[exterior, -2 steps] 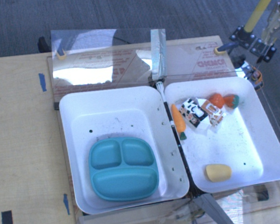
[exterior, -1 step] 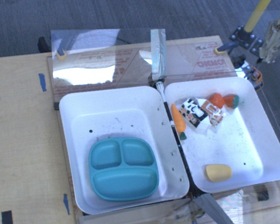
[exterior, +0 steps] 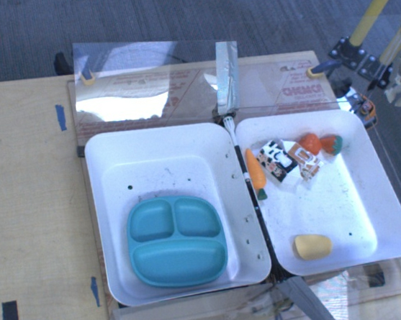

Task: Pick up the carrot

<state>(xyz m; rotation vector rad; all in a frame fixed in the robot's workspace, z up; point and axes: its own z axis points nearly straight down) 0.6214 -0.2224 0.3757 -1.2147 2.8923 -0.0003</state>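
The carrot (exterior: 255, 169) lies in the right bin (exterior: 351, 206), pressed along that bin's left wall near the divider between the two bins, its green stem end pointing toward the near side. Just to its right sits a black-and-white cow-patterned toy (exterior: 276, 159), then a small printed box (exterior: 306, 161), and beyond them, near the far wall, an orange-red rounded toy (exterior: 310, 142) touching a green piece (exterior: 336, 144). A yellow rounded block (exterior: 312, 245) rests well apart from these, near the bin's front wall. The left bin (exterior: 111, 166) holds a teal divided plate (exterior: 175, 240) with three compartments. At the upper right, beyond the right bin's corner, parts of the arm (exterior: 363, 63) show; whether the claw is apart or together I cannot tell.
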